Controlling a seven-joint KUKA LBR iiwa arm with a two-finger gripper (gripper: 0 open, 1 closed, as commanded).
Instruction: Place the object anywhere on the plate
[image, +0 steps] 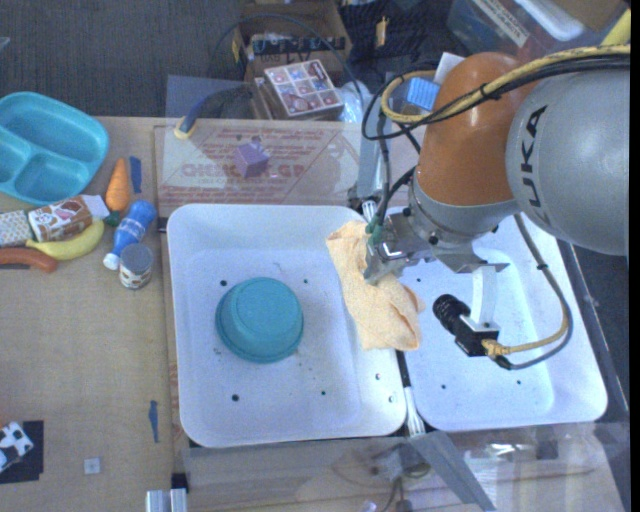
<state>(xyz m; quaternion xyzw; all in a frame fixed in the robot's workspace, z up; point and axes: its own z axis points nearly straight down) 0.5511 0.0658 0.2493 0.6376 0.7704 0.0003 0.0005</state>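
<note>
Gripper (378, 262) pinches the top of a yellow cloth (372, 296), fingers closed on it. Cloth drapes over the divide between bins, beside the teal plate (260, 319).

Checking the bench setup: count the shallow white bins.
2. Left shallow white bin holds the round teal plate; right shallow white bin lies under the grey arm, partly hidden.

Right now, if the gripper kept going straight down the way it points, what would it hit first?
Most likely the crumpled yellow cloth draped over the seam between the two white bins. The gripper sits right over it, though depth is hard to judge from above.
</note>
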